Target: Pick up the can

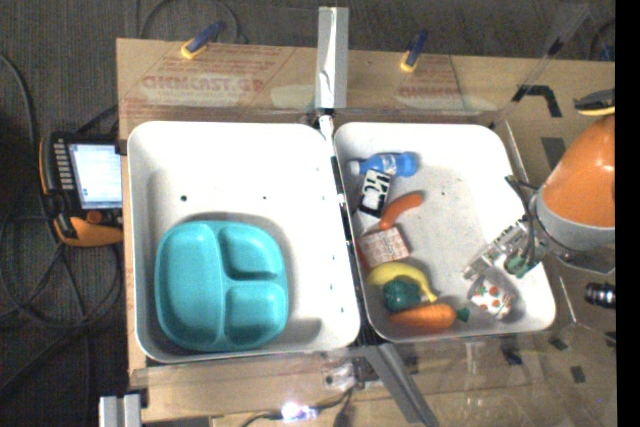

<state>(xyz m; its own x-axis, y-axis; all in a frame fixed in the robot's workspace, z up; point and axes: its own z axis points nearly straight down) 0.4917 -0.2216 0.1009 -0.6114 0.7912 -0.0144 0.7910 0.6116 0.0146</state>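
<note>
I see the arm (pixel 585 190) coming in from the right over the right bin (pixel 470 140), orange band up top, grey wrist below it. The tool (pixel 503 255) sits low over the bin's right side, near the front right corner; whether it is clenched or released I cannot tell, the metal parts blur together. The can (pixel 493 298) lies just below the tool, white with red and green print, in the front right corner of the right bin, close to the tool but I cannot tell if they touch. Nothing shows between the tool's tips that I can make out. Rest of the right bin: a blue bottle (pixel 388 163) at the back left, a black-and-white pack (pixel 374 190) just under it, a reddish sausage-shaped item (pixel 403 206) beside that, a small red-and-white box (pixel 385 244) below, then a yellow banana (pixel 400 274), a dark green round item (pixel 401 295) touching it, and an orange carrot (pixel 425 317) along the front wall. The left bin (pixel 235 140) holds a teal divided tray (pixel 222 285) in its front part. Both bins sit side by side on the table (pixel 240 80). A handheld pendant with a lit screen (pixel 88 183) sits left of the table.
</note>
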